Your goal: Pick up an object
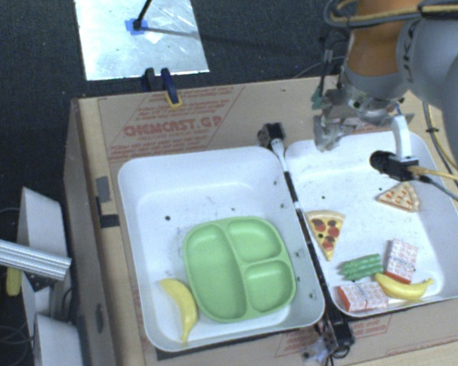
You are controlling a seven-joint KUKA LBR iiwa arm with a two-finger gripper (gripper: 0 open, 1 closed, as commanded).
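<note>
Grey arm with a glossy orange band reaches in from the right; gripper hangs over the back-left corner of the right bin, nothing visible between its tips, and I cannot tell whether it is released or clenched. That smooth white bin holds toy food: two flat triangular pizza slices, a ribbed green bean bundle, two boxy red-white cartons and a curved yellow banana at the front. Left bin holds a matte green divided plate with rounded corners, a second banana just beside its front-left edge.
</note>
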